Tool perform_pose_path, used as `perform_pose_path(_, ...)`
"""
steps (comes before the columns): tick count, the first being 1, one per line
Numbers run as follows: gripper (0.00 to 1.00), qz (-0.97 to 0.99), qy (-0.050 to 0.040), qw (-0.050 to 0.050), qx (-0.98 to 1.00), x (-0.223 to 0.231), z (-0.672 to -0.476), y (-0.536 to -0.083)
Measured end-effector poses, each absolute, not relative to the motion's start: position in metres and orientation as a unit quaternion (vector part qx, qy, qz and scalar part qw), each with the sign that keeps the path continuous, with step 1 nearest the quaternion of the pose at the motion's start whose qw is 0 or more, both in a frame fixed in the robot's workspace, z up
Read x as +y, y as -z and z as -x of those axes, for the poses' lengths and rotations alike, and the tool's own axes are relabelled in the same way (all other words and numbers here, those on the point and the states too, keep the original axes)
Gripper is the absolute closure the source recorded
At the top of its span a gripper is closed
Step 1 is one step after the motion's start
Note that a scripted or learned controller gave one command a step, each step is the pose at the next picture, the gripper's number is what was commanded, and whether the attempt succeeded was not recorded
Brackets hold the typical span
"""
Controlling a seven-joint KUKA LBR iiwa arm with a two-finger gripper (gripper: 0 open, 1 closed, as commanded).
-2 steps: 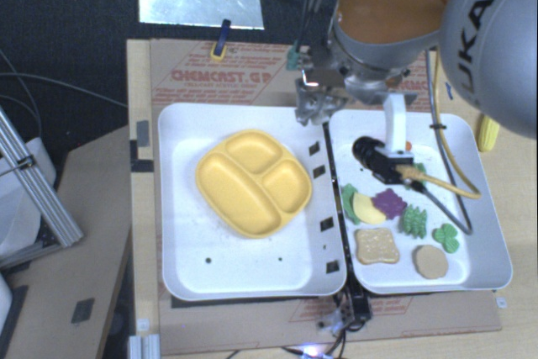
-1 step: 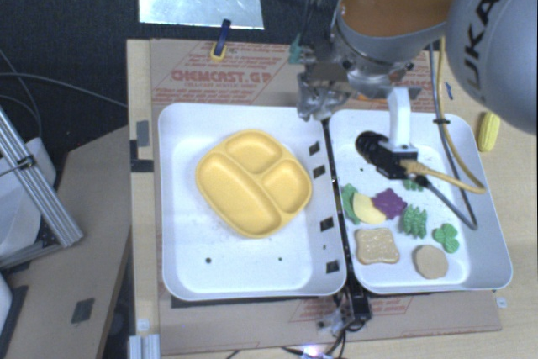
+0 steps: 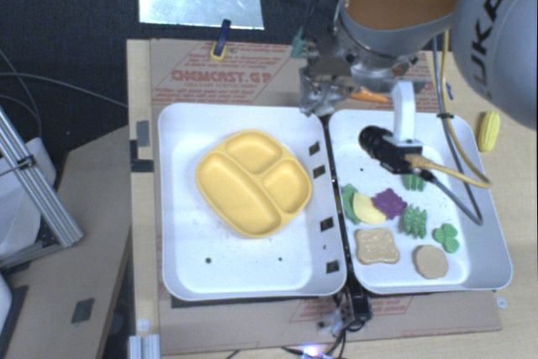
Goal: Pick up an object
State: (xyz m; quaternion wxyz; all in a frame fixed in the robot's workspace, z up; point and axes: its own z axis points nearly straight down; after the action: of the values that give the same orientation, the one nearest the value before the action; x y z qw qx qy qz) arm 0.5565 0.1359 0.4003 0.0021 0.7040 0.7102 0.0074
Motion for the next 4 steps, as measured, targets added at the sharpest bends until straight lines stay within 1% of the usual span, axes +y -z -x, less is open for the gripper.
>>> perform_pose_path(1,1.00,-0.704,0.0005,-0.001,0.710,0.182,-0.622,-0.304)
perform_pose_path(2,1.00,-0.705,0.0016,-0.002,0.709,0.227,-0.668,-0.217)
perform_pose_path(3,1.00,-0.707,0.0015,-0.001,0.707,0.223,-0.603,-0.214)
perform_pose_path(4,1.00,-0.707,-0.0002,0.000,0.707,0.218,-0.628,-0.184)
